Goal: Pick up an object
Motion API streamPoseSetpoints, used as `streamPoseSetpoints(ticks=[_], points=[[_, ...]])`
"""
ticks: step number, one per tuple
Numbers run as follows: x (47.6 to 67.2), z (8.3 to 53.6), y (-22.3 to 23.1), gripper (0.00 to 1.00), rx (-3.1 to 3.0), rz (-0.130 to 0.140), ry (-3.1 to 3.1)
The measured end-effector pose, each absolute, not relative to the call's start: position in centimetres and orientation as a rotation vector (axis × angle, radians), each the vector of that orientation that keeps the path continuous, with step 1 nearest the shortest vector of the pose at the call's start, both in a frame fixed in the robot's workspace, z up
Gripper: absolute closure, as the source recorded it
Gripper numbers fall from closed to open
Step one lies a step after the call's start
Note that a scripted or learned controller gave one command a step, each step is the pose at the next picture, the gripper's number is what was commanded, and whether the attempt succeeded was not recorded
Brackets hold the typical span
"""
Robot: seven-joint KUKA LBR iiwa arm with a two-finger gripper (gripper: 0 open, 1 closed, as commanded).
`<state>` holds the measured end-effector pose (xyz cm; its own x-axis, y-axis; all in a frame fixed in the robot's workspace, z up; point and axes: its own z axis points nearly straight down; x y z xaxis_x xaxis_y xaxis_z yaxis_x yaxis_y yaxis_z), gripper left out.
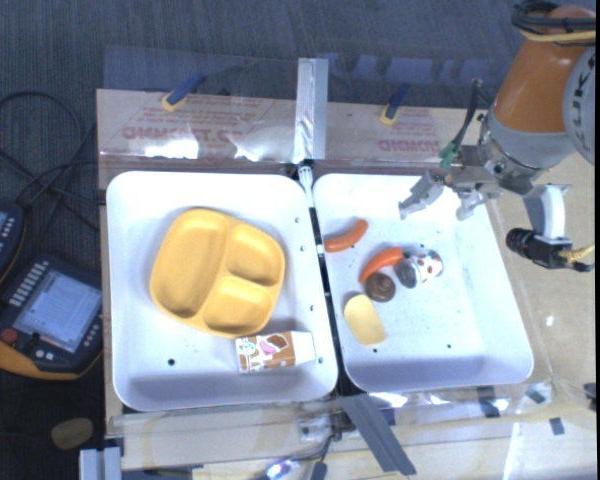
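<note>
camera view: jaws (pixel 443 200) apart, clamped on nothing, hovering over the right bin (pixel 480 353) near its far edge. below them an orange sausage (pixel 345 235), carrot (pixel 381 261), brown ball (pixel 381 287), small can (pixel 421 267) and yellow piece (pixel 364 320). in the left bin (pixel 140 368): yellow tray (pixel 218 270), small carton (pixel 274 351).

Dark grey carpet (pixel 180 8) surrounds the bench (pixel 230 128); black cables (pixel 40 168) trail at left.
</note>
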<state>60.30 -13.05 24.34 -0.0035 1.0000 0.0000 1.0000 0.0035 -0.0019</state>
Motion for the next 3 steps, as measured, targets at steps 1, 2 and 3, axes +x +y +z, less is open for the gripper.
streamPoseSetpoints(ticks=[1,2,3], points=[[63.0,12.4,-9.8,0.0,-2.218,0.006,-2.222],[57.0,9.0,-10.4,0.0,-2.225,-0.008,-2.228],[57.0,9.8,-10.4,1.0,-2.223,-0.007,-2.227]])
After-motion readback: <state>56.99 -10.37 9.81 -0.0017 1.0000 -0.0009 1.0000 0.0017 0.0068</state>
